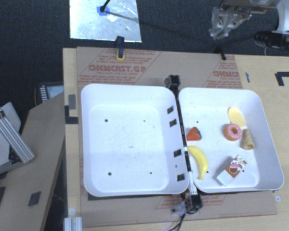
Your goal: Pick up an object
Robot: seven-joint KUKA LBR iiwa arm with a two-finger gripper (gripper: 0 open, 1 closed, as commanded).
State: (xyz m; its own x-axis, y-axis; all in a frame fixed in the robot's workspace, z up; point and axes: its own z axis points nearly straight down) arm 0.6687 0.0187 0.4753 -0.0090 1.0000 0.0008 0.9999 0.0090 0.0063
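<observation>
The end effector point(225, 22) sits at the upper right of the frame, above the dark floor beyond the far edge of the tabletop point(197, 66). It is blurred and partly cut off by the top edge, so its fingers melt into a pale grey mass; whether they are spread or closed cannot be told, and nothing can be made out between them. A white part of the arm point(284, 14) shows to its right, also cut by the frame edge.

Below it, in the right half of the frame, lies the right bin point(260, 105), well apart from the end effector. All the loose things are in this bin. Near its left wall is a small red piece point(193, 134), its shape hard to read. Just below that lies a yellow banana point(199, 160), curving downward. Toward the bin's upper right is a pale yellow flat piece point(235, 114), and touching its lower edge is a pink doughnut point(232, 132). A tan cone-like piece point(247, 139) lies just beside the doughnut on the right. Near the lower right corner is a small box point(233, 169) with a red and white print too small to read.

The left bin point(91, 129) touches the right one along a dark seam with black clips point(173, 122). At the upper left of the frame, a shiny metal sheet point(105, 12) lies on the floor.
</observation>
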